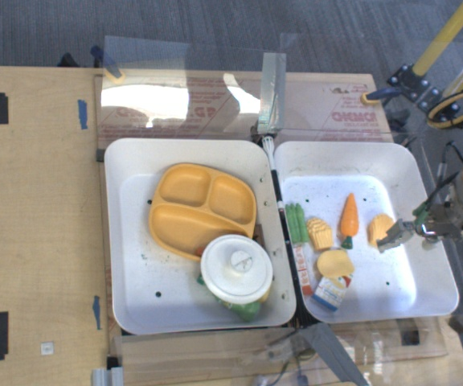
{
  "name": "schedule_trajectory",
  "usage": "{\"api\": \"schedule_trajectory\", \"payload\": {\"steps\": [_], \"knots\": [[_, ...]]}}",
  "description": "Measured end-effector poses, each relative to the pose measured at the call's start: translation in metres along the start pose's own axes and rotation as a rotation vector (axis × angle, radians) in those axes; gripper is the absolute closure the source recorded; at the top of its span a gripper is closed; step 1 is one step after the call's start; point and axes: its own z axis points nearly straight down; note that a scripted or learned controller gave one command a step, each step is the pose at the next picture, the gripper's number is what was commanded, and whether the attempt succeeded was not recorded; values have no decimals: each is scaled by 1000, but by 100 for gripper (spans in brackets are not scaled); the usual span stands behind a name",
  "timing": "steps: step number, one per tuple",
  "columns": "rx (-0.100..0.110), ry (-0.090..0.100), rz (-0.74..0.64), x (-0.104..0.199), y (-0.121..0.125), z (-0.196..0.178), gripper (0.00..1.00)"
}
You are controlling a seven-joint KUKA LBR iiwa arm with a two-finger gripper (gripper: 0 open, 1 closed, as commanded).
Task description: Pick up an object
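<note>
The gripper (398, 236) hangs low in the right bin (432, 292), just beside an orange wedge-shaped toy (379, 227); whether its jaws are apart cannot be told. A misaligned closure could nudge the toy toward the toy carrot (349, 214).
</note>
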Motion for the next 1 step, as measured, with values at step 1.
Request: {"api": "schedule_trajectory", "payload": {"steps": [1], "knots": [[-2,0,153,47,78,82,0]]}}
